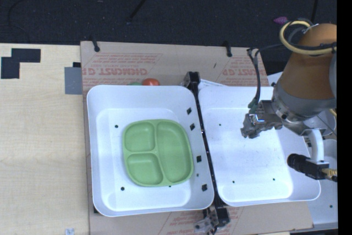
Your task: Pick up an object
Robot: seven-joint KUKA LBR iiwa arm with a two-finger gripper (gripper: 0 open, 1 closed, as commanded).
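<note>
A light green divided plate [158, 152] with three compartments lies flat in the middle of the left bin [104, 118]. My gripper [251, 130] hangs over the right bin [236, 184], in its upper right part, well to the right of the plate. Nothing shows between its fingers. Behind the left bin's far rim a small red and green thing [147, 83] peeks out.
A black divider [199, 140] runs between the two bins. Both bins rest on a cardboard sheet [165, 63] on a pale wooden bench [38, 146]. The arm's grey and orange body [308, 74] stands over the right bin's far right side.
</note>
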